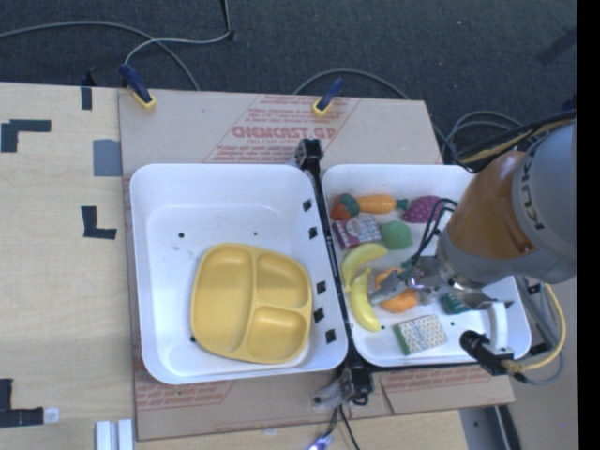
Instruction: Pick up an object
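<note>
Claw (pixel 398 289) low in right bin (pixel 487 350), touching orange piece (pixel 401 301) beside banana (pixel 362 284); grip unclear.

Red print on the cardboard sheet (pixel 272 129) under the bins reads roughly "CHEMCAST GP", seen upside down; its smaller lines are too blurred to read.

Light is bright and even across the bench, seemingly from above. The two white bins, left (pixel 150 251) and right (pixel 441 352), are near overexposure, and their inner walls lose detail to glare. The yellow tray (pixel 251 303) casts only a thin, soft shadow at its lower edge. The dark floor (pixel 375 26) at the top stays dim and grainy. Overall sharpness is modest: small items in the right bin look soft, and the arm (pixel 511 218) is slightly blurred at its edges.
</note>
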Robot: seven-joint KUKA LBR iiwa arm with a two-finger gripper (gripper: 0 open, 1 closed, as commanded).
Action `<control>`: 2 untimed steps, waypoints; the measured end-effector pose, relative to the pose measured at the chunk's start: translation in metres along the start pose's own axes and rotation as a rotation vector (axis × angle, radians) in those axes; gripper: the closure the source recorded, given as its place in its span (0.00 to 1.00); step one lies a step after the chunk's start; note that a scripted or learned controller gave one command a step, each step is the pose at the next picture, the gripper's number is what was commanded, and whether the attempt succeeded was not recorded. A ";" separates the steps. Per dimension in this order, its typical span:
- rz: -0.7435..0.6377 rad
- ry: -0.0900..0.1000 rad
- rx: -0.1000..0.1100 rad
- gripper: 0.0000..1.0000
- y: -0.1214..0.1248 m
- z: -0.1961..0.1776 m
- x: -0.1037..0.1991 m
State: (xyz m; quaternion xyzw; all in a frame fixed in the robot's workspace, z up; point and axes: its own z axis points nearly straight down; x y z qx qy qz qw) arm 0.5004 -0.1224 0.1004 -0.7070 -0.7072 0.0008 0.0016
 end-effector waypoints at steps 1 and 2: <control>-0.001 0.003 0.004 1.00 0.000 -0.007 0.001; -0.002 -0.001 0.000 1.00 0.047 -0.082 0.087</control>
